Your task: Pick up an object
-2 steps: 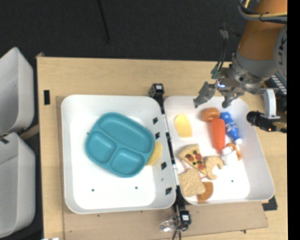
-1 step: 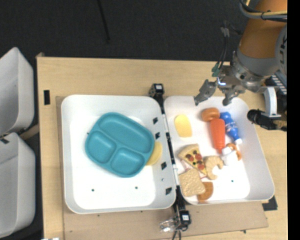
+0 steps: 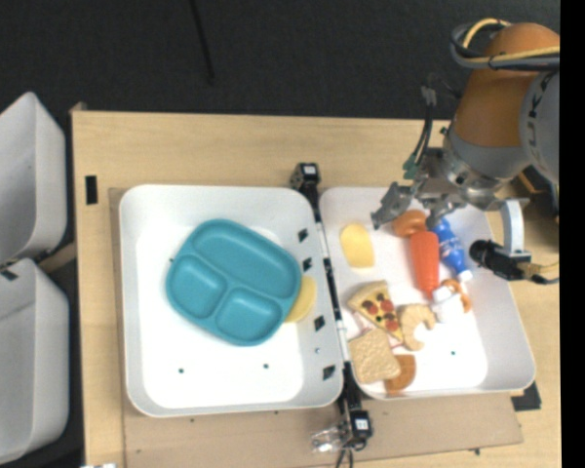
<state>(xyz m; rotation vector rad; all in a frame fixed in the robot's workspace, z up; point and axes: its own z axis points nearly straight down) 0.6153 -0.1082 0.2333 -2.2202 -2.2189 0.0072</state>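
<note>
Left bin (image 3: 141,359): teal divided plate (image 3: 234,281), a yellow piece tucked under its right edge. Right bin (image 3: 497,359): yellow block (image 3: 358,246), pizza slice (image 3: 375,306), bread slice (image 3: 374,356), orange carrot (image 3: 425,261), blue-white bottle (image 3: 449,244), small bits crowded close together. Tool (image 3: 408,203) low over the bin's upper edge, just above an orange piece (image 3: 408,224) beside the carrot top. Whether the tool is spread or pinching: cannot tell. Tabletop (image 3: 97,144) tan.

Probably a robotics lab, wooden bench (image 3: 224,149), two white bins (image 3: 136,291), toy food (image 3: 375,310)
</note>
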